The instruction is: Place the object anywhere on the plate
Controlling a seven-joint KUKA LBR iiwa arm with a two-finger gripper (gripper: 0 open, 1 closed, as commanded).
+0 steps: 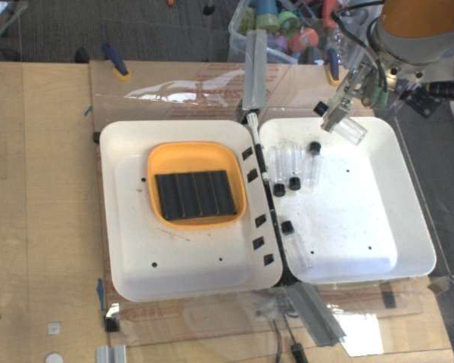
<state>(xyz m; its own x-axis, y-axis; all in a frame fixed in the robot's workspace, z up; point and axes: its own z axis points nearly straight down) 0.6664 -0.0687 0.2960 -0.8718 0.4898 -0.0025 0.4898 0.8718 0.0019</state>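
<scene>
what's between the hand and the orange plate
In the camera view, between the hand and the orange plate lie clear tubes with black caps and the ridge where the two bins meet.

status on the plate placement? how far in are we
Done: a dark ribbed slab already lies on the orange plate in the left bin. In hand: the gripper is raised over the right bin, a clear piece at its tip; grasp unclear. Left: clear vials with black caps lie in the right bin.
</scene>
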